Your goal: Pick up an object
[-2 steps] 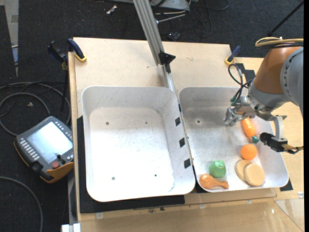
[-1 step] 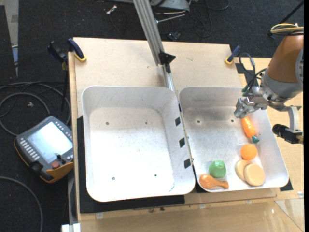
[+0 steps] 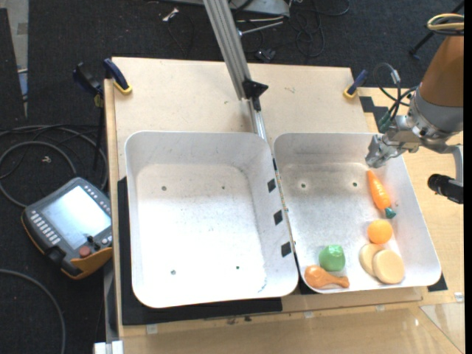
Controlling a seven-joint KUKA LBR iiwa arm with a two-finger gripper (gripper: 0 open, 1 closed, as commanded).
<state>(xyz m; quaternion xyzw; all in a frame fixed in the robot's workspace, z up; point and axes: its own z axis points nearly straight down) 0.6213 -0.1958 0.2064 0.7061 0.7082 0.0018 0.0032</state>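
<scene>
The gripper [image 3: 377, 158] hangs over the far right part of the right bin [image 3: 324, 157], just above the top end of an orange carrot [image 3: 379, 191] with a green tip. Nothing shows between its fingers. Nearer the front of that bin lie an orange ball [image 3: 380, 231], a tan bread-like piece [image 3: 386, 265], a green round object [image 3: 332, 257] and an orange-brown pear-shaped object [image 3: 323, 276].
The left bin [image 3: 147, 153] stands beside the right one, with a grey dividing rail [image 3: 279, 198] between them. A slanted metal pole [image 3: 228, 39] rises at the back. A teach pendant [image 3: 68, 226] lies on the floor at left. Clamps grip the bench's far corners.
</scene>
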